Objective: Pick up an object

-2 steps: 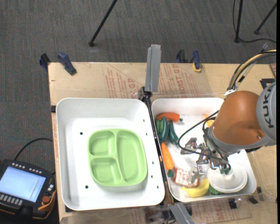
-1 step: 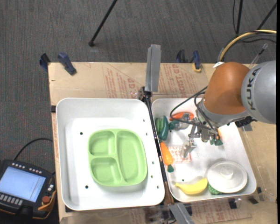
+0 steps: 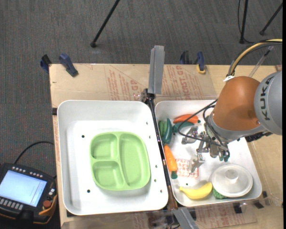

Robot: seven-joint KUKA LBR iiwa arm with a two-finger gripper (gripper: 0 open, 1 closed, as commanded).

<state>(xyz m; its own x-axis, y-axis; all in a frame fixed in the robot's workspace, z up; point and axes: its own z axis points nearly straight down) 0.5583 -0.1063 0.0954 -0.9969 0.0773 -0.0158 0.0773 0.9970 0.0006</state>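
Camera view: gripper (image 3: 196,165) hangs low in the right bin (image 3: 255,168), fingers seemingly slightly apart over a red-patterned packet (image 3: 186,168), gripping nothing. An orange carrot (image 3: 170,158) lies just left, a banana (image 3: 197,191) below.

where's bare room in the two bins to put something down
Left bin: bare floor rings the green divided plate, widest along its far and left walls. Right bin is crowded: carrot, banana, white lid, with the gripper over its middle.
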